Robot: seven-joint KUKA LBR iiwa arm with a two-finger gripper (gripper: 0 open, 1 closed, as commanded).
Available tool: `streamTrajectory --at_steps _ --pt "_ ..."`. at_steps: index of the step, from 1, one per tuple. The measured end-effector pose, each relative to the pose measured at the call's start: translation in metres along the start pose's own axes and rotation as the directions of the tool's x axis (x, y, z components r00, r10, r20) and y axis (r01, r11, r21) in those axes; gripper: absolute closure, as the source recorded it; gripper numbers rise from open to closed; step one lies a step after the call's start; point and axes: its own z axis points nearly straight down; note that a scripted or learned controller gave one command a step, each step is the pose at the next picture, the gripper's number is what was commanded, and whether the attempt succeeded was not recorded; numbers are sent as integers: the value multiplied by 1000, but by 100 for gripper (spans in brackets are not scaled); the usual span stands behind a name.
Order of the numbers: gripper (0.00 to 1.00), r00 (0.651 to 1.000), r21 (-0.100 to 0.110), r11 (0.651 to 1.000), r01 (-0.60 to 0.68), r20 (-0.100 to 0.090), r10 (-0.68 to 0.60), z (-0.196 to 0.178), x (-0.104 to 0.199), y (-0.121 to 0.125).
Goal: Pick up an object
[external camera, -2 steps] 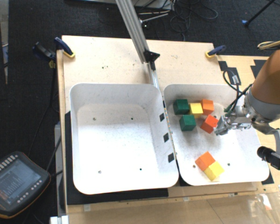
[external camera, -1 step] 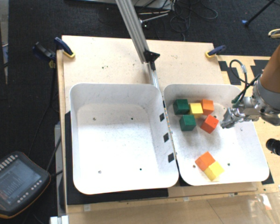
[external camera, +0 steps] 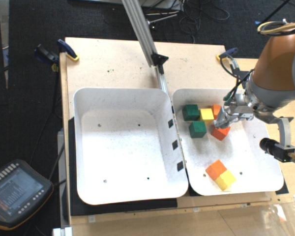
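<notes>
Just hand (external camera: pixel 221 123) over red block (external camera: pixel 220 132), smooth cube

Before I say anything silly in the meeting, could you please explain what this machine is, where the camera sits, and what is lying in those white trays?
The grey and orange shape on the right is a robot arm, and the metal part at its tip is its gripper. A single fixed camera looks down at a slant on a bench carrying two shallow white bins. The right bin holds small blocks: two green blocks, a yellow block, and a red block directly under the gripper. Nearer the front lie an orange block and another yellow one, touching. The gripper is down at the red block, but I cannot tell whether it is gripping it.
</notes>
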Motion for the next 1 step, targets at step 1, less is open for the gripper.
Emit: streamTrajectory --at_steps 1 --pt "100 1000 3 1000 0 0 0 1 45 5"
